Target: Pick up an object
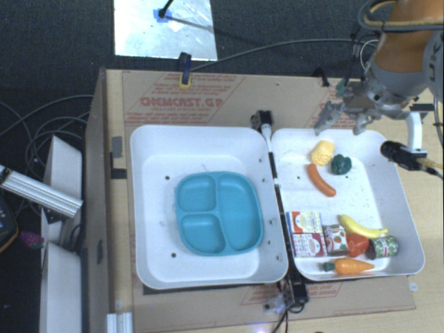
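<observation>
Claw (345, 118) poised above the far rim of the right bin (402, 186), fingers spread wide and pointing down, nothing between them. Grey arm with its orange band (414, 11) reaching in from the right edge of the counter (208, 96).

Nearest candidate: the corn (322, 152), lying in the far part of the right bin, just inward of the claw, toward the near edge and slightly toward the divider between the bins. Short stubby shape, long axis roughly running far-to-near with a slight tilt. Touching or almost touching it on the right, a dark green piece, probably broccoli (340, 164). Just nearer still, the sausage (321, 180), long axis running diagonally from the divider side toward the bin's middle.

Well apart from the claw, crowded into the near corner of the same bin: two cartons (313, 233), a banana (361, 227), a red piece (356, 244), a can (385, 247) and a carrot (347, 266) along the near rim.

Left bin (156, 158) holding a blue divided plate (218, 212), far from the claw across the divider.

Judged from this layout: shortest path to a grasp probably a small shift toward the near edge and a straight descent onto the corn, fingers closing across its short width. Likely risk: the broccoli crowding one side and catching a finger on the way down.
</observation>
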`<move>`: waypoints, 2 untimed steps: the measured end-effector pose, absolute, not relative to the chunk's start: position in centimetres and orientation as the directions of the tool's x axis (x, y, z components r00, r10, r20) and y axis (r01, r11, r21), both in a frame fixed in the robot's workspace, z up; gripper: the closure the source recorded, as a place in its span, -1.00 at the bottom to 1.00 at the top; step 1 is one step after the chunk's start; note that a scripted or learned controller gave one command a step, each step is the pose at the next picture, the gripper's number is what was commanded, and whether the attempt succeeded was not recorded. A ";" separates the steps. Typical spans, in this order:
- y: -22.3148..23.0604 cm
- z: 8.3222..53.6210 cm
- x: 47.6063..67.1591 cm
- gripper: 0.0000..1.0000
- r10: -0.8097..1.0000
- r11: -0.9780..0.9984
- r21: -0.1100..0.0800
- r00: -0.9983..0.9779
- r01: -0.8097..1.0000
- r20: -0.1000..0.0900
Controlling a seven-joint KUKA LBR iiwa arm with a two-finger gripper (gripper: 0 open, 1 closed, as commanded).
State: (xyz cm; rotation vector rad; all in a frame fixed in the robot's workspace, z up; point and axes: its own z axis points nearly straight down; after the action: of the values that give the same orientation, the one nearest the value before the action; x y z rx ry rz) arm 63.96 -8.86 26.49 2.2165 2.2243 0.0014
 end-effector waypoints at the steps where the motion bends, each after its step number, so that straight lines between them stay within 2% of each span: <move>1: -11.5 18.7 64.1 -1.00 1.000 0.001 -0.001 -0.001 1.000 -0.001; 2: -10.7 8.4 64.3 -1.00 1.000 0.003 0.001 -0.003 1.000 0.000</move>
State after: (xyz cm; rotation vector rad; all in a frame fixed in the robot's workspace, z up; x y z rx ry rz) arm 64.27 -10.71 8.41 2.2175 2.2242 0.0011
